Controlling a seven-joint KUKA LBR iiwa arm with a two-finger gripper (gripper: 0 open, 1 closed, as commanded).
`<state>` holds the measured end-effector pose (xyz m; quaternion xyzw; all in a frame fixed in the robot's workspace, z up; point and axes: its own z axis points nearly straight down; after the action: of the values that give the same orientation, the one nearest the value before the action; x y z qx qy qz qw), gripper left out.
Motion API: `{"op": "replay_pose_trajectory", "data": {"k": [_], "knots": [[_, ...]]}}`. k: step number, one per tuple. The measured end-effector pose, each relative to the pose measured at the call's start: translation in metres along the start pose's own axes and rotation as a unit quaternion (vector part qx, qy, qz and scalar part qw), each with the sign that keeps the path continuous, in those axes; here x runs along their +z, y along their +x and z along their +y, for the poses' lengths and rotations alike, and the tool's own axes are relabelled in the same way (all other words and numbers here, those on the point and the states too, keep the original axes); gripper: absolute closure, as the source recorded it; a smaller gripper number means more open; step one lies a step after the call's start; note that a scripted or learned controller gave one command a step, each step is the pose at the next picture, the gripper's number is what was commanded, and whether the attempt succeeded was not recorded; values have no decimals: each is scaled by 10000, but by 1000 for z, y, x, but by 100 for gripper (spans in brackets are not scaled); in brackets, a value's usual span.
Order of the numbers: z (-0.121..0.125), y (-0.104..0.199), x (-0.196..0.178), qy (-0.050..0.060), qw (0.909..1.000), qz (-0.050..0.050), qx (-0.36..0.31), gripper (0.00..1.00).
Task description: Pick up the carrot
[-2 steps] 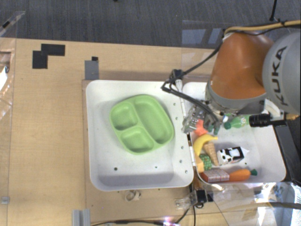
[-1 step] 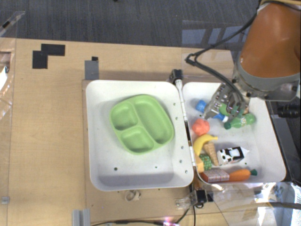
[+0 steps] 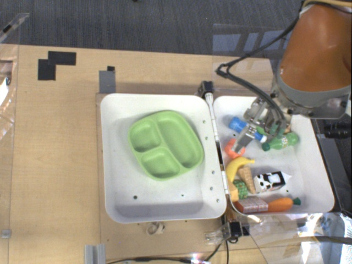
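Note:
The carrot (image 3: 280, 204), orange with a green stalk end, lies flat along the near wall of the right bin (image 3: 316, 169), stalk pointing right. My gripper (image 3: 242, 142) hangs over the upper left part of that bin, angled down and to the left, well away from the carrot. Its tip is just beside a small orange-red piece (image 3: 231, 148) near the bin's left wall. Nothing of the carrot is between the fingers.
Around the gripper lie a blue can (image 3: 237, 124) and a green bottle (image 3: 283, 142). A banana (image 3: 239, 166), a tan cone (image 3: 246, 179), a cow-print carton (image 3: 270, 181) and a red box (image 3: 253, 205) crowd the carrot's left. The left bin (image 3: 113, 164) holds a green divided plate (image 3: 165, 143).

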<state>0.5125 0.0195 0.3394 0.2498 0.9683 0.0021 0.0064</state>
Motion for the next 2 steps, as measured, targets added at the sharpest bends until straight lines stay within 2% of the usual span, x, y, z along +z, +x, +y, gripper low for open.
{"op": "replay_pose_trajectory", "data": {"k": [1, 2], "knots": [[35, 51, 137, 31, 10000, 65, 40, 0], [-51, -16, 112, 24, 9941, 5, 1089, 0]]}}
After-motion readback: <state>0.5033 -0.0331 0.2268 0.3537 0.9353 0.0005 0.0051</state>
